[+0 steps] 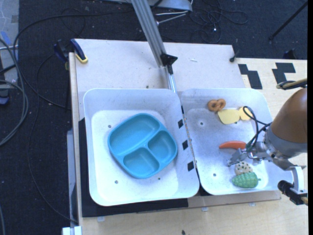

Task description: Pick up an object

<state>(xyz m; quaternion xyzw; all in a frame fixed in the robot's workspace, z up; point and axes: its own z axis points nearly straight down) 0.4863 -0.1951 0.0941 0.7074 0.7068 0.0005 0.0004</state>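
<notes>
The right bin (pixel 208 131) holds several small objects. A brown pretzel (pixel 216 104) and a pale yellow piece (pixel 230 115) lie near its far side. An orange-red stick (pixel 232 144) lies in the middle. A speckled beige cookie (pixel 242 168) and a green lumpy piece (pixel 245 180) sit near the front edge. My gripper (pixel 237 158) hangs low over the bin, between the orange-red stick and the cookie, close above the cookie. Nothing is visibly held in it.
A blue three-compartment plate (pixel 142 145) lies in the left bin (pixel 98 131). A metal pole (pixel 149 26) slants up from between the bins. The arm's orange band (pixel 293 116) overhangs the right bin's right edge. Cables loop over the yellow piece.
</notes>
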